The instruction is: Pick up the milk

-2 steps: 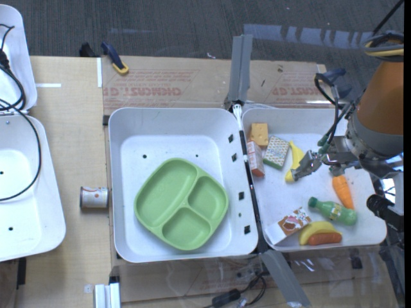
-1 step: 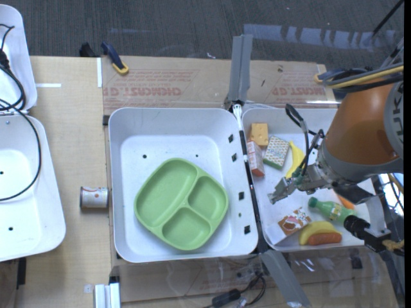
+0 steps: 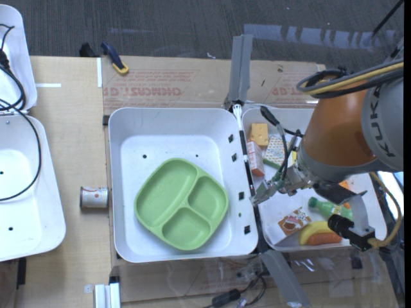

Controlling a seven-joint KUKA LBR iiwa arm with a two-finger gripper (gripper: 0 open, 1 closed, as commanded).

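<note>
The milk looks to be the small red-and-white carton (image 3: 254,158), lying along the left wall of the right bin (image 3: 277,240). My gripper (image 3: 268,188) hangs low over that bin's left side, just in front of the carton and close to the wall between the two bins. The bulky orange-banded wrist (image 3: 340,133) above it hides the middle of the right bin. I see nothing held in the gripper.
The right bin also holds a yellow cheese block (image 3: 259,133), a mesh pouch (image 3: 275,149), a green bottle (image 3: 328,206), a banana (image 3: 314,233) and a printed card (image 3: 294,222). A green divided plate (image 3: 182,203) lies in the left bin (image 3: 128,133). A small can (image 3: 94,197) sits outside.
</note>
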